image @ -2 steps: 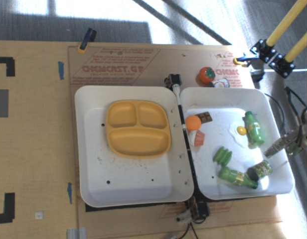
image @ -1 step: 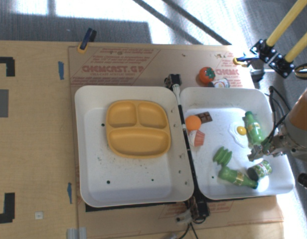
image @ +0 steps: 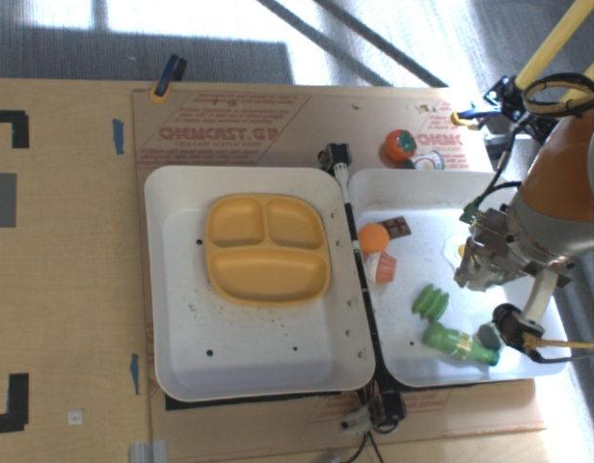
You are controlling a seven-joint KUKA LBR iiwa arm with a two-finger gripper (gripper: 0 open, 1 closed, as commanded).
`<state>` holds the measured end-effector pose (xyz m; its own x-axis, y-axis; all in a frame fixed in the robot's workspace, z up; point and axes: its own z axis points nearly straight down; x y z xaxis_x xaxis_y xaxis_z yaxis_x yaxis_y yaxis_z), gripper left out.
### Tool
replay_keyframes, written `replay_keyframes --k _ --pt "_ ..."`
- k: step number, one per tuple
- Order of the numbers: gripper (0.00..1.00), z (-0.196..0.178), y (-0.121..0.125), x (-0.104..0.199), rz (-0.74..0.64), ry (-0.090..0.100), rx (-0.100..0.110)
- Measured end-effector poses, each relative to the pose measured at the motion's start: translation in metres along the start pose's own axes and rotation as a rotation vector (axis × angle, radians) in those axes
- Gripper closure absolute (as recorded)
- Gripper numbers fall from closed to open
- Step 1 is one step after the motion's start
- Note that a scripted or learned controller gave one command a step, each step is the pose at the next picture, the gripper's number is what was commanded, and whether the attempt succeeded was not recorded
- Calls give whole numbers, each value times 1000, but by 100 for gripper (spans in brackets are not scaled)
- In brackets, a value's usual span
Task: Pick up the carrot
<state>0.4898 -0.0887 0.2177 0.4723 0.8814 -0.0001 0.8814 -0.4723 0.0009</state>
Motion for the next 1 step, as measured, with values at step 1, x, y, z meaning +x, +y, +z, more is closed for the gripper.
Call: replay_keyframes --k 1 --pt "100 33 -14 11 327 0 5"
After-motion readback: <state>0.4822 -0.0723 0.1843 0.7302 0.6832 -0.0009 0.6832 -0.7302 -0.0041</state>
